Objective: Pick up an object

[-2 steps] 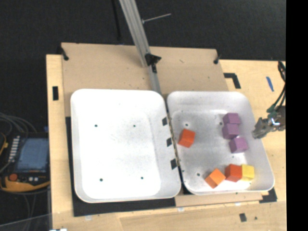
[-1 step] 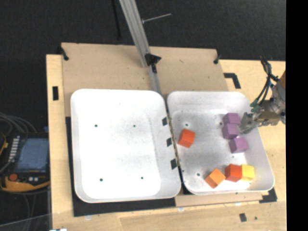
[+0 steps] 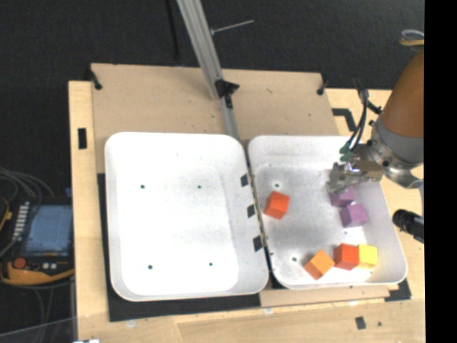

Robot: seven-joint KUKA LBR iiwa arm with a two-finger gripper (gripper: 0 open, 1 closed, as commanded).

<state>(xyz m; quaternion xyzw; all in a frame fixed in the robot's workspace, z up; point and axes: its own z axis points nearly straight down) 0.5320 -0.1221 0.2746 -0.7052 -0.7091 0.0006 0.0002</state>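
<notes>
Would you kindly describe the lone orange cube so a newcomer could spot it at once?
Look in the right bin, toward its left wall beside the divider. The orange cube sits there alone, apart from the orange, red and yellow cubes bunched at the near edge.

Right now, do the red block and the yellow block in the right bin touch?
Touching. The camera view shows the red block and yellow block side by side, faces meeting with no white bin floor between them.

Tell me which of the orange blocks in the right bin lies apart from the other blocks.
The orange block near the bin's left wall lies alone. The other orange block sits at the front edge beside a red block.
</notes>
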